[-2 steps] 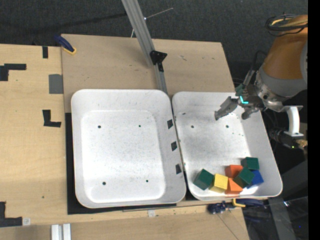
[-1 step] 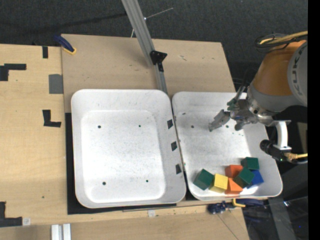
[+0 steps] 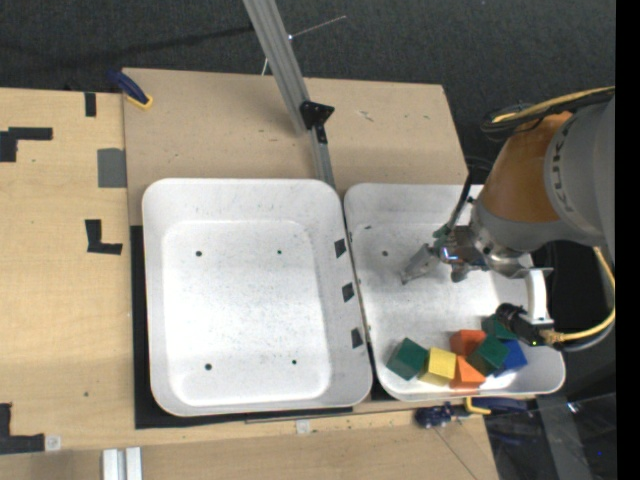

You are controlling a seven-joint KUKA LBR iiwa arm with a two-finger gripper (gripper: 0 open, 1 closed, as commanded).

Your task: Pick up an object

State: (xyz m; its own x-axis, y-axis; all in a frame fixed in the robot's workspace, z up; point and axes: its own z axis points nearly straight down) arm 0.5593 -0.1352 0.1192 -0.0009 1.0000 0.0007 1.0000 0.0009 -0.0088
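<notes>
**Pick not started: gripper over bare floor, blocks untouched**

Left to right. Left shallow white plastic bin [image 3: 165, 268]: nothing in it to pick. The two bins touch along a shared wall with small dark clips, so there's no gap there to move through.

Right shallow white plastic bin [image 3: 390, 218]: upper half bare. Two-finger metal gripper [image 3: 418, 265] hovers here, tips spread apart, nothing between them.

Targets sit in the lower right corner: green cube [image 3: 407, 357], yellow cube [image 3: 438, 366], orange block [image 3: 466, 370], red-orange block [image 3: 466, 342], dark green block [image 3: 494, 350], blue block [image 3: 512, 359], all touching or overlapping.

My read: whole task remains. Green cube is the most exposed, with open floor up and left. The rest are crowded against the front rim, so finger room looks tight.
</notes>
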